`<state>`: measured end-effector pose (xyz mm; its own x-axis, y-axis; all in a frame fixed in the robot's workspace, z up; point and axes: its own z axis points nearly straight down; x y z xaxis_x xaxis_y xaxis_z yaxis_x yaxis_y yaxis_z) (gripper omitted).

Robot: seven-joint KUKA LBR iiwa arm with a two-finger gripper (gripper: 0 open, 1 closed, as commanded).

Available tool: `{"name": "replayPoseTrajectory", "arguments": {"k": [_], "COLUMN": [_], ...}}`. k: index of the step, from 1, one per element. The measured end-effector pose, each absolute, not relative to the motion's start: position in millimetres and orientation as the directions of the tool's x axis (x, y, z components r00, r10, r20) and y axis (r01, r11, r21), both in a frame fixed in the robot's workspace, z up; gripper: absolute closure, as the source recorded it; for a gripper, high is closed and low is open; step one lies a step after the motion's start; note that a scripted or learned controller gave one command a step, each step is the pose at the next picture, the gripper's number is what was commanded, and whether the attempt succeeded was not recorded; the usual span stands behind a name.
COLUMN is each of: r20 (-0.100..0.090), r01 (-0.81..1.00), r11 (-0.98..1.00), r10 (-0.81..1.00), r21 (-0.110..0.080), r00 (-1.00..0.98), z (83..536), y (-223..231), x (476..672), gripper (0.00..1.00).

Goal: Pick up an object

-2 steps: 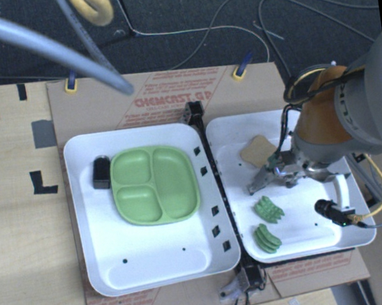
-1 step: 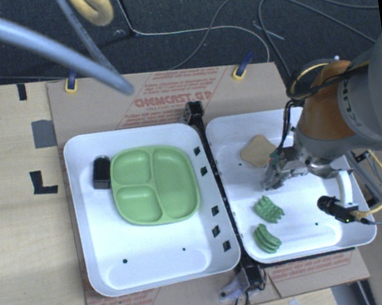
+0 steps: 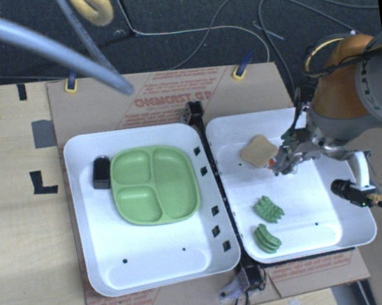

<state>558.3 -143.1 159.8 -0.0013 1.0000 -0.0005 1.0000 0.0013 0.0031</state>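
Two green ridged pieces (image 3: 266,223) lying near edge of right bin (image 3: 344,236), one behind the other, well apart from hand (image 3: 284,161); green divided plate (image 3: 156,185) and small black block (image 3: 101,172) over in left bin (image 3: 101,266), out of play. Further back in right bin, tan flat piece (image 3: 258,151) just left of hand, touching or nearly so, likely target. Hand state: cannot tell, too small and blurred; best to centre over tan piece, drop straight, close across its narrow width, avoid shoving it toward divider.
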Motion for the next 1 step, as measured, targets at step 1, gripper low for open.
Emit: {"name": "replayPoseTrajectory", "arguments": {"k": [1], "r20": [-0.001], "r01": [1.0], "r11": [0.002], "r10": [1.0], "r21": [0.004], "r00": [-0.002], "z": [210.0], "y": [-145.9], "x": [568.8], "gripper": [1.0]}}
